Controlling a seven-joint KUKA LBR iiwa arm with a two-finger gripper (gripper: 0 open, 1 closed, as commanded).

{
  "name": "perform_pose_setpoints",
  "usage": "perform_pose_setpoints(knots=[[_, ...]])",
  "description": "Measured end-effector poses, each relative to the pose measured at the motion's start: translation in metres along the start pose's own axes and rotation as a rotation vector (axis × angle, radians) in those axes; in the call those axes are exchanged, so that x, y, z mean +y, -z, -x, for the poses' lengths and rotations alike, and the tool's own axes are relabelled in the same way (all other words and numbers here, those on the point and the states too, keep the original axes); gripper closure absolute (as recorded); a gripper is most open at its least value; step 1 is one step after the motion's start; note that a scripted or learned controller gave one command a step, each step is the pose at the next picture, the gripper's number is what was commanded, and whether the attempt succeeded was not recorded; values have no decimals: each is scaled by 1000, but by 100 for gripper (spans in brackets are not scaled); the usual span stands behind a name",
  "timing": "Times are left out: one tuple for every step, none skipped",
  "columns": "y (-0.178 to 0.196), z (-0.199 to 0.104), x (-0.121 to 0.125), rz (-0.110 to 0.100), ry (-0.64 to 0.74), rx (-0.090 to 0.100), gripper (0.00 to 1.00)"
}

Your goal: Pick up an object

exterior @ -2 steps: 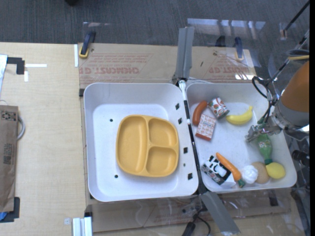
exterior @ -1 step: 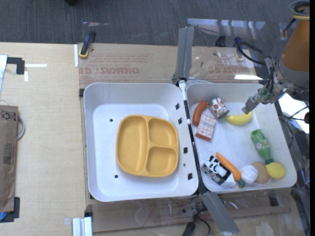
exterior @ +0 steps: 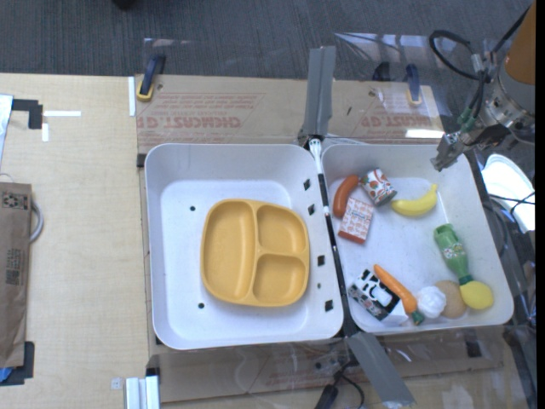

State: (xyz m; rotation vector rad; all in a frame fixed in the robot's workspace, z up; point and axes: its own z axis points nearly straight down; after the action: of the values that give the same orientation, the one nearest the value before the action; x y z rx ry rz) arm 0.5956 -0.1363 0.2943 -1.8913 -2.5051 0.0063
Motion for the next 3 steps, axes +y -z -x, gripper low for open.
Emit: perform_pose_setpoints(knots=[[-46,-42,9,-3,0,1,100],[-38,-64,-7,-1,306,2,100],[-55,-87,63,0,108,1,100]])
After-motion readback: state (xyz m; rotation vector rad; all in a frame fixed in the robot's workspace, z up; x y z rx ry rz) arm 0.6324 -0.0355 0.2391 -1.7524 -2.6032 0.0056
